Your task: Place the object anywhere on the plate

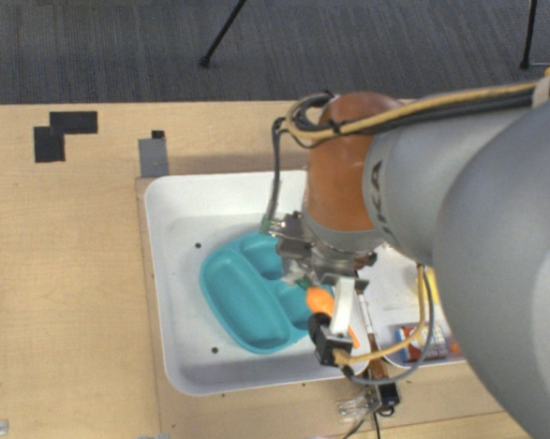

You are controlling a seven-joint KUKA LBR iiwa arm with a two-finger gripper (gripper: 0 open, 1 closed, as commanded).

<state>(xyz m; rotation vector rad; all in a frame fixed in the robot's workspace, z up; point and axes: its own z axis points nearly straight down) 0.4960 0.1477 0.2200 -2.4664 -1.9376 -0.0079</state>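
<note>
The orange object point(320, 300) sits at the right edge of the teal plate point(247, 295), right under my wrist, and it seems to rest on or just over the plate's right compartment. Only a small rounded part of it shows; my own hardware covers the rest. My gripper point(308, 282) is down at that same spot, close against the object and the plate's rim, but my wrist hides the tips, so I cannot tell how my hand stands or whether anything is in its grasp. The plate lies tilted across the middle of the left white bin point(170, 268), divided into compartments. Yellow and black cables point(378, 352) loop off my wrist toward the bin's near wall. Beyond my forearm, something red and blue point(417, 337) shows against the white.
</note>
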